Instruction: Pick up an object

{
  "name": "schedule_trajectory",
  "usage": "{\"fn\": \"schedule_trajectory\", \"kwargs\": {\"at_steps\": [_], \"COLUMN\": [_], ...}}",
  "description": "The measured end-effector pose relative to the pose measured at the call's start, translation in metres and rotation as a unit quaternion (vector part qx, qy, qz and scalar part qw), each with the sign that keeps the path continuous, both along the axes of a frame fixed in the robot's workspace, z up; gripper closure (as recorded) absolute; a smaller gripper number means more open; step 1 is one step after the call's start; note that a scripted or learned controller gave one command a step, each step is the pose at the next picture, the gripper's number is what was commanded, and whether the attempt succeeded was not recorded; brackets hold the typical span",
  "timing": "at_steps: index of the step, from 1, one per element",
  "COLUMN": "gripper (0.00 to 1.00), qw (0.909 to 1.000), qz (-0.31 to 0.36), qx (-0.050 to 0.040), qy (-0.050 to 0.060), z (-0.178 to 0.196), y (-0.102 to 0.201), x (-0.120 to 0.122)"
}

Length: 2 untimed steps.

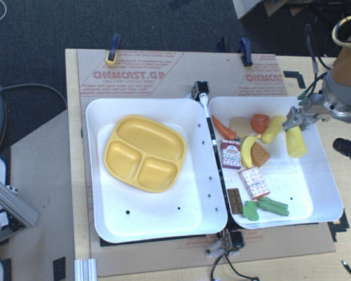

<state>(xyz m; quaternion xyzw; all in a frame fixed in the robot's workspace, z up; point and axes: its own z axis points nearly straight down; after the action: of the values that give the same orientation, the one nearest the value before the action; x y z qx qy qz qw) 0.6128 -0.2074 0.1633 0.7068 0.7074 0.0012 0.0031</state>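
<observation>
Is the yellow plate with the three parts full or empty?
Empty. The yellow plate lies in the left bin, and all three parts show bare yellow.

Tabletop [164, 78]: two bins side by side. Left bin [105, 215]: divided plate [145, 153], left of centre. Right bin [322, 186]: toy foods clustered toward its left and rear, including banana [247, 151], cartons [254, 183], tomato [259, 122]. Tool [296, 120] over the rear right.

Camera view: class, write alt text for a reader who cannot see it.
A robot arm's gripper hangs over the right bin, just above a yellow toy among scattered play food. The left bin holds a yellow divided plate.
</observation>
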Motion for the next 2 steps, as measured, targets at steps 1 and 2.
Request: {"fn": "schedule_trajectory", "kwargs": {"at_steps": [1, 2], "gripper": [1.0, 1.0], "qw": [1.0, 1.0], "qz": [0.0, 0.0], "qx": [-0.0002, 0.0005], "qy": [-0.001, 0.002], "z": [0.0607, 0.0618], "y": [0.0027, 0.0028], "x": [-0.0062, -0.0056]}}
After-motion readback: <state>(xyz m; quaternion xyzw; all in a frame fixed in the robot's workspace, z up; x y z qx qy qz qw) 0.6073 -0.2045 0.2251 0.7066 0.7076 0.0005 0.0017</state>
